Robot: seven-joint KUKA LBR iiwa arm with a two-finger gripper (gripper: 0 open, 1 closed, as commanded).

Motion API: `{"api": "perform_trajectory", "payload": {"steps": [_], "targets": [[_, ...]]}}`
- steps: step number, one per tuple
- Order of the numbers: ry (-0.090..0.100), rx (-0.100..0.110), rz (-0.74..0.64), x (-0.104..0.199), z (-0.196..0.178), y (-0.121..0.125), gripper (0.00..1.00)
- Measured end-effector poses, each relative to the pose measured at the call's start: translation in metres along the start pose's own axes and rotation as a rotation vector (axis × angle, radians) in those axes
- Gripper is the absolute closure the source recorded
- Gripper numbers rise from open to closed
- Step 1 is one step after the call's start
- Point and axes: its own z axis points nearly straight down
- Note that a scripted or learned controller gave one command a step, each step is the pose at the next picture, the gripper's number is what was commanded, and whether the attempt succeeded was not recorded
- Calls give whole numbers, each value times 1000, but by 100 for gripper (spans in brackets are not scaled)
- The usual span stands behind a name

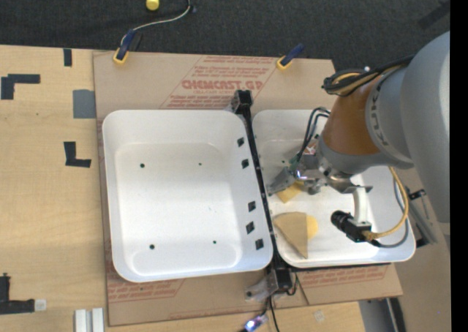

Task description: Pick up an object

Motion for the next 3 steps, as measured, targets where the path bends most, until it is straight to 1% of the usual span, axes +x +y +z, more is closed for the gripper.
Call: {"api": "perform_trajectory", "payload": {"steps": [1, 2, 3], "targets": [[0, 1, 1, 0, -10, -1, 100], [2, -8, -7, 63, -105, 26, 100], [1, -20, -8, 124, -254, 92, 100]]}}
